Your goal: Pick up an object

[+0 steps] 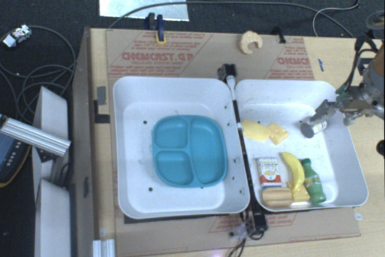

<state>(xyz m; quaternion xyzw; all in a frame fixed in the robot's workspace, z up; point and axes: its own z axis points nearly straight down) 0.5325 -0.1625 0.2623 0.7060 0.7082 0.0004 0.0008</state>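
Note:
The right bin holds several toy foods. A pale yellow piece lies beside a yellow cheese wedge near the divider. Toward the front lie a small juice carton, a banana, a green bottle and a tan bread roll. My gripper hangs over the right bin's back right part, right of the cheese wedge. It is open, with nothing between its fingers.
The left bin holds a blue divided plate. A black clamp strip runs between the bins. A beige lump lies on the cardboard behind them. Cables trail over the dark floor at the back and left.

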